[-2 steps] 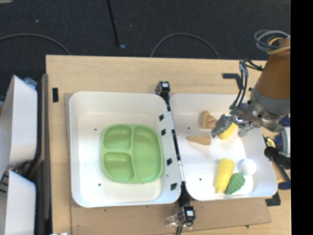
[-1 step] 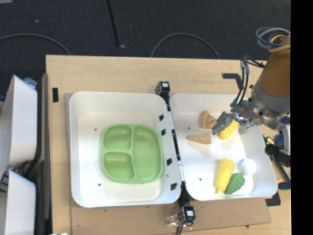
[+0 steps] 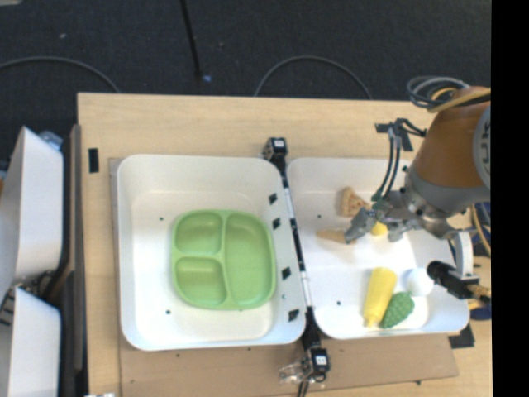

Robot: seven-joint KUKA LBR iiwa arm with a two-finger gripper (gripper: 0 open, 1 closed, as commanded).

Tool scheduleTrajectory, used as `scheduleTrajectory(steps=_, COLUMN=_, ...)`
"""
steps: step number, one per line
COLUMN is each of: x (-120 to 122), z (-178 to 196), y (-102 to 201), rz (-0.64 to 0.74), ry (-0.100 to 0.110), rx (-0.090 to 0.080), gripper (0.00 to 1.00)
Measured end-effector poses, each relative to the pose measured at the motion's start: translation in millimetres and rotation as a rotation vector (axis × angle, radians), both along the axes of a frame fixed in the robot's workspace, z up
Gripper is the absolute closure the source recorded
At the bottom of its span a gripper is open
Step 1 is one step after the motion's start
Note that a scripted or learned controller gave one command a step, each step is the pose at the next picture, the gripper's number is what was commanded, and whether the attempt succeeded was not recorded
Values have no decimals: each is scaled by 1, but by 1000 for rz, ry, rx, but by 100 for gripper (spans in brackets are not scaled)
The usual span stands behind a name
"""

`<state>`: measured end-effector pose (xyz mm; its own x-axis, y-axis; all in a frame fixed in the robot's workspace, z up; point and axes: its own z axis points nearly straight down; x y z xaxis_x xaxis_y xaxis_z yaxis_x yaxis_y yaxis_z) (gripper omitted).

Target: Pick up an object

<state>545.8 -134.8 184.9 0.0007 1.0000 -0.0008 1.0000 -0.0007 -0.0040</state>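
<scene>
My gripper [image 3: 376, 227]: over right bin [image 3: 331, 304], jaw state unclear | small yellow piece [image 3: 379, 229] at its tips | corn cob [image 3: 379, 295] beside green toy [image 3: 398, 310], near front | green tray [image 3: 223, 259] in left bin [image 3: 140, 304]

A light wooden counter [image 3: 190, 122] carries two shallow white bins touching side by side. The left bin [image 3: 140, 188] and the right bin [image 3: 322, 180] cover most of it.

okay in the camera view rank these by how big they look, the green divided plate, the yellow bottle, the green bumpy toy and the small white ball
Largest to smallest as they look in the camera view:
1. green divided plate, by far
2. yellow bottle
3. green bumpy toy
4. small white ball
The toy and the ball look close in size, so their order is unsure.
</scene>
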Motion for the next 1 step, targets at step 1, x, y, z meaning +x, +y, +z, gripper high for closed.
scheduleTrajectory(steps=1, x=-5, z=-62, y=3, rz=-1, ry=0, rx=0, gripper=0)
